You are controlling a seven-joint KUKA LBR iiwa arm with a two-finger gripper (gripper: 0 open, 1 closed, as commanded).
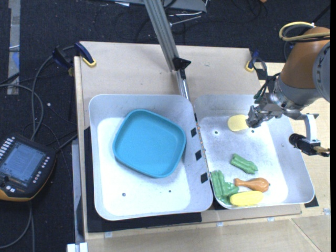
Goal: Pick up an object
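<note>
Left bin [105, 193]: blue plate [149, 142] fills centre, tilted toward 1 o'clock. Right bin [294, 156]: pale yellow disc [236, 123] at 11 o'clock, green pickle [244, 164] mid-bin, drumstick [253, 183] and yellow piece [245, 198] at 6 o'clock, green leafy piece [221, 185] at 7 o'clock. Gripper [254, 121] low over bin's 12 o'clock, just beside disc at its 3 o'clock; whether open or closed, cannot tell.

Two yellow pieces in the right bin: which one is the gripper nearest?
The pale yellow round piece at the bin's far side, right beside the gripper. The brighter yellow oblong piece lies at the near edge, under the chicken drumstick toy.
</note>
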